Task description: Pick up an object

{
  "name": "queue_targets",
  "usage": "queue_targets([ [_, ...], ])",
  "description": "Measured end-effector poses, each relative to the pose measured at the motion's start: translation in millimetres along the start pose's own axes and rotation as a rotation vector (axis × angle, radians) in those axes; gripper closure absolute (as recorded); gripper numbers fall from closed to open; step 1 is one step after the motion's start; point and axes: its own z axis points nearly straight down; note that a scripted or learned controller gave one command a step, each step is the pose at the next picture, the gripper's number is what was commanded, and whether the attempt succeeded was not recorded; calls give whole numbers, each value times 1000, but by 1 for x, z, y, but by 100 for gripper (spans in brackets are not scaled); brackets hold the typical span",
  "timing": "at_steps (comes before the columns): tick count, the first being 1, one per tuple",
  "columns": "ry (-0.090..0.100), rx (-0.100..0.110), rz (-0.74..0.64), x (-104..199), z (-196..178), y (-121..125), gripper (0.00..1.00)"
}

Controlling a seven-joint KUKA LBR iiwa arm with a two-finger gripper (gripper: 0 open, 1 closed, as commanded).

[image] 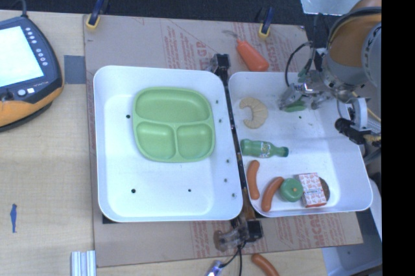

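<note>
One fixed camera looks down at a slant on the desk (58,158) and both bins (110,138), from moderate height.

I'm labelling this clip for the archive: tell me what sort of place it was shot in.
Most likely a robotics lab bench set up for pick-and-place trials. Two white bins sit on clamped cardboard, toy food such as a croissant and a green bottle lies in the right one, and a teach pendant rests at the left.
</note>
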Motion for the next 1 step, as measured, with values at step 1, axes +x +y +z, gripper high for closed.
queue_targets([
  [1, 1, 2, 0, 14, -6, 0, 0],
])
